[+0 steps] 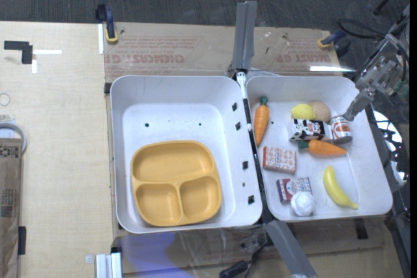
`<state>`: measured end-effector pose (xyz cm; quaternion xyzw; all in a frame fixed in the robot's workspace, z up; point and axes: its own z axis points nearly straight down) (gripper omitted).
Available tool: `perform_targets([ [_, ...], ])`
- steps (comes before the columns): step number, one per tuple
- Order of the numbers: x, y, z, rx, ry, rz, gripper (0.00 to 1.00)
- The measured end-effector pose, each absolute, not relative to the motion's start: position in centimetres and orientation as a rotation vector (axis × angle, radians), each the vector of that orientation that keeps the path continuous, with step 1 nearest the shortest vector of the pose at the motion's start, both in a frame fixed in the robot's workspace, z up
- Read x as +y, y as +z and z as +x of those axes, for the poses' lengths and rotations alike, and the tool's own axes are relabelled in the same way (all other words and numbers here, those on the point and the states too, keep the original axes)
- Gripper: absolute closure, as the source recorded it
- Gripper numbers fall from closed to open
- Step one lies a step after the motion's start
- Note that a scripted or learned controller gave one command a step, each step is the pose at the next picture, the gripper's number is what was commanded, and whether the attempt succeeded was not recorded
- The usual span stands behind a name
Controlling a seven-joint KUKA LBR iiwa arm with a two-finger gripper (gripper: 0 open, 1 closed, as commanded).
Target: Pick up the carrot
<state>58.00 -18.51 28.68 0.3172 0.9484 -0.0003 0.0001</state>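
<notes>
Two carrots lie in the right bin point(378, 159). One carrot point(260, 122) with a green top rests lengthwise against the bin's left wall. The second carrot point(326, 149) lies across the middle, its green end under a black-and-white carton point(307, 130). My gripper point(357, 106) reaches in from the right edge, over the bin's far right corner, just above and right of a small can point(341, 130). It is well apart from the left carrot and a short way from the middle one. Nothing shows in its grasp.
The right bin also holds a lemon point(301, 112), a tan round item point(320, 109), a cracker box point(279, 159), a banana point(339, 188), a small red box point(285, 190) and a white lump point(302, 204). A yellow divided tray point(174, 181) lies in the left bin point(169, 94).
</notes>
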Motion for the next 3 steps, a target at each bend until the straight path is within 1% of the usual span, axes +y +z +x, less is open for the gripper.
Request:
perform_targets([
  [1, -18.0, 26.9, 62.8, 3.102, 0.000, 0.471, 0.00],
  [2, -17.7, 26.1, 63.5, 3.135, 0.000, 0.098, 0.00],
  [3, -19.7, 24.3, 58.4, 3.116, 0.002, -0.380, 0.00],
])
